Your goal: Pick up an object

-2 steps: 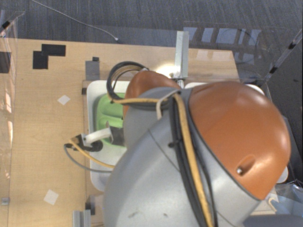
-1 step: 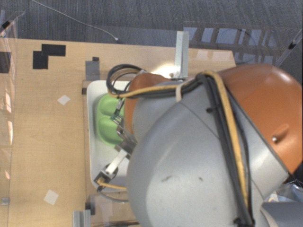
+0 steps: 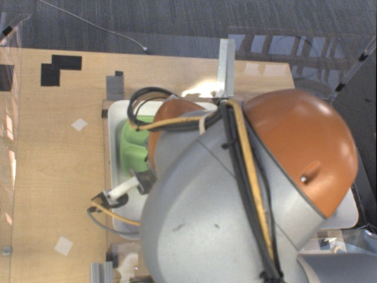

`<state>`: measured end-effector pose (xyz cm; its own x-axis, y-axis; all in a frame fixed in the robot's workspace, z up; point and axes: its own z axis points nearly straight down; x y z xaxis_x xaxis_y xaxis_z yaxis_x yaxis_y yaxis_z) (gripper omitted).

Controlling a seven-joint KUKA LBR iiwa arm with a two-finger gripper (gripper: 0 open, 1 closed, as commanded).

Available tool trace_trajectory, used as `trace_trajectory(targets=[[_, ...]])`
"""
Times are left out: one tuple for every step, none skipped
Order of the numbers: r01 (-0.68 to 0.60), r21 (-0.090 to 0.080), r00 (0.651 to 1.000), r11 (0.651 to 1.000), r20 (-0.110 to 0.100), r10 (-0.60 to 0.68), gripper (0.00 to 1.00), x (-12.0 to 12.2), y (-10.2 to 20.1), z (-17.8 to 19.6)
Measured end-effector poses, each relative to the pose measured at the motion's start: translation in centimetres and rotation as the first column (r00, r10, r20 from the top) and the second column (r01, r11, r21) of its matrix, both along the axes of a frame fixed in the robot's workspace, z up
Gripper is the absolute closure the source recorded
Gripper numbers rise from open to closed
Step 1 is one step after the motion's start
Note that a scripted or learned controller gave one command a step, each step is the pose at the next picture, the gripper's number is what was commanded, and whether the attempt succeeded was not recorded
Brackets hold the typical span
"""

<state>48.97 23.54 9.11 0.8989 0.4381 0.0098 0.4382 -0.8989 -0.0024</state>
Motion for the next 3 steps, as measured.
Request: trace_trajectory(targets=[[0.248,0.006,0.969,0.969,0.006,-0.248,1.0,0.2,0.1,0.0],[-0.003,0.0,1.0,1.0,-0.011,0.003,1.0,0.8,0.1,-0.1],[0.249,-0.01,0.968,0.968,-0.028,-0.249,1.0,4.0,-0.4,8.4]])
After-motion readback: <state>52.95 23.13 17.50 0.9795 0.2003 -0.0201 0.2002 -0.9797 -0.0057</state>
